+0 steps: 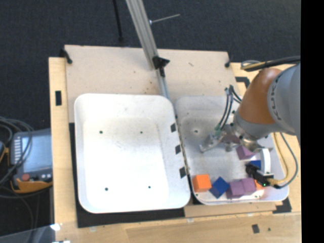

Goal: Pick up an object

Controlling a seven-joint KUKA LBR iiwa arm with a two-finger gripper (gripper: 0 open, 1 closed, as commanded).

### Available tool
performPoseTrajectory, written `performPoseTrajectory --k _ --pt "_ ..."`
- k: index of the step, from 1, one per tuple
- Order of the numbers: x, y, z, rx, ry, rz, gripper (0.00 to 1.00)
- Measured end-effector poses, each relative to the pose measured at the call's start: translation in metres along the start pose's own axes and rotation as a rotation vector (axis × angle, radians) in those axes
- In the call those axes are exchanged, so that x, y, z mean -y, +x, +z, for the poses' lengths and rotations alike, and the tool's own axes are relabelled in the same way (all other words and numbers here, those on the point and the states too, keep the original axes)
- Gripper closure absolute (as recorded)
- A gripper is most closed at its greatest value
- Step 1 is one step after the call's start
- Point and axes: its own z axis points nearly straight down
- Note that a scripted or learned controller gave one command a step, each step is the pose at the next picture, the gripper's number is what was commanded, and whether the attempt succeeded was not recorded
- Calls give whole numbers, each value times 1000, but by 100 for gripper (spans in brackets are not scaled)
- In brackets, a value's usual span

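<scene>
At the far left edge of the frame, a small screen device [31, 151] rests beside the bench with an orange-trimmed handset [30, 182] just below it and dark cables curling around them. The wooden bench [58, 135] fills the middle of the picture, and a slim metal rail [144, 32] slants down from the top centre to the gap between the two bins. The left bin [129, 153], broad and white, sits in the left-centre of the frame with a few dark specks on its floor. Touching its right side is the right bin [202, 120], narrower in this view. Along the lower edge of that bin lie the blocks: an orange block [202, 182] furthest left, a blue block [219, 187] just beside it, and a purple block [241, 187] next to that, near the lower right corner. Another small purple piece [244, 152] and a blue piece [254, 164] sit a little higher, close under the wrist. The gripper [208, 145] reaches over the middle of the right bin, above and apart from the row of blocks; I cannot tell how it is set. The arm [268, 103], grey with its orange band, enters from the right edge.
</scene>
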Motion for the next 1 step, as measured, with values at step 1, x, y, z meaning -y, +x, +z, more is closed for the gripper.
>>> performPoseTrajectory --k 1 --pt "-1 -1 -13 -1 -4 8 100"
